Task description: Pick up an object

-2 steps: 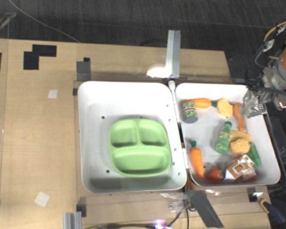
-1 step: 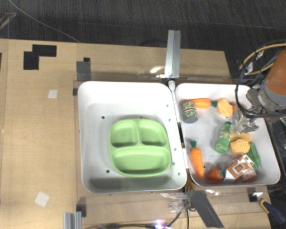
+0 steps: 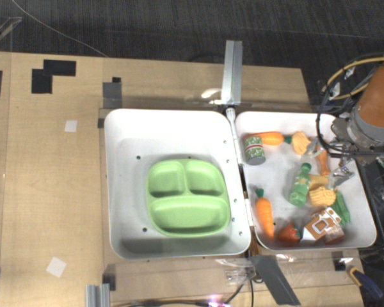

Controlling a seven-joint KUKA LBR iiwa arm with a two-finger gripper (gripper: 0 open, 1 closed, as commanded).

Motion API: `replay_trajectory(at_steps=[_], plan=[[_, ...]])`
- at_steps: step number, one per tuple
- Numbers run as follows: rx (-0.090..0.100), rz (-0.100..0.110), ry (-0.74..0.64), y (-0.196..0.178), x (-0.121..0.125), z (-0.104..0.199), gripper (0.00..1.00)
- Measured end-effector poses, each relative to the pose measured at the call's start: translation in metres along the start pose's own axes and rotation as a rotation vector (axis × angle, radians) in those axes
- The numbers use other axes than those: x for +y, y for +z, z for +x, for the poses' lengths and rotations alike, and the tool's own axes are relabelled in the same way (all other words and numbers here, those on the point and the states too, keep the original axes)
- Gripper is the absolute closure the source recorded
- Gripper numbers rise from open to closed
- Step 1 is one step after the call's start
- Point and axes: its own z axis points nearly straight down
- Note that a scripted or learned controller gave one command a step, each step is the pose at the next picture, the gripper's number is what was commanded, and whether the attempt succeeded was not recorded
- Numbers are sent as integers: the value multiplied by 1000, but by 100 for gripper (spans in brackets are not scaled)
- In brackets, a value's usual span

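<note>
Item: corn cob (image 3: pixel 322 197), lying in the right bin (image 3: pixel 370 235) directly below the gripper (image 3: pixel 338 166), just beside its tip.

The cob is lying with its long axis running left-right across the view, touching the green bottle (image 3: pixel 300 185) on its left; the bottle is standing tilted, left of and below the gripper. Whether the pincer is released or clenched cannot be told, and nothing is showing in its hold. 1 arm (image 3: pixel 377 107) is reaching in from the right, so a short descent is likely sufficing. Further out: a carrot (image 3: pixel 264 215), a can (image 3: pixel 253 149), and the green tray (image 3: pixel 188 196) sitting in the left bin (image 3: pixel 125 146).
</note>
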Motion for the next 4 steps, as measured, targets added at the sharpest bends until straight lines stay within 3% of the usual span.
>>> replay_trajectory(at_steps=[1,2,3,4], plan=[[-5,5,11,48,32,-7,0],[-18,13,9,33,31,-12,100],[-5,4,233,-65,65,-17,100],[-4,0,183,-98,92,-74,100]])
